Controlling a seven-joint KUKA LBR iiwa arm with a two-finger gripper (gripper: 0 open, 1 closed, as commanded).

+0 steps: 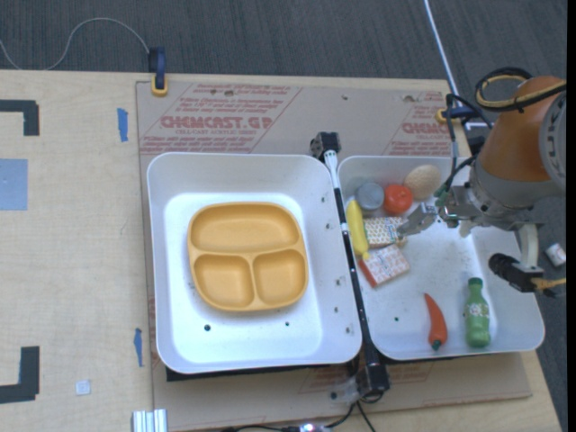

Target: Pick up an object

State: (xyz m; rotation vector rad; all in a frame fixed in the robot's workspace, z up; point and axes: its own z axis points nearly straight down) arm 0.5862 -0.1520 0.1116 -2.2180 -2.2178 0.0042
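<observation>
With the pick not yet made, the nearest pieces in the right bin [533, 338] are a green bottle [477, 311] lying beside a red-orange chili pepper [436, 320], both well apart from the arm and free of neighbours, the easiest targets on offer. Farther in, a patterned cracker-like packet [384, 264] lies tilted on the bin floor, with a second one [381, 232] just beyond it and touching a yellow banana [357, 226] that runs along the bin's left wall. The gripper [419, 220] hangs low over this crowded far-left part, its tips just right of the upper packet; how wide the claw stands cannot be told from this angle, and nothing is visible between its tips. Beyond it sit a grey round lid-like piece [369, 193], a red tomato [398, 198] and a pale round bun-like object [423, 182], packed close together near the far wall. The risk lies in that crowding: a descent here could land a tip on top of a packet or the tomato rather than around it, pushing pieces aside or pinning one flat. The flat packets offer little height to close on, so the claw may scrape off them; the round tomato could roll away from a glancing touch. In the left bin [171, 241], an orange divided plate [247, 256] sits well clear of the arm.
</observation>
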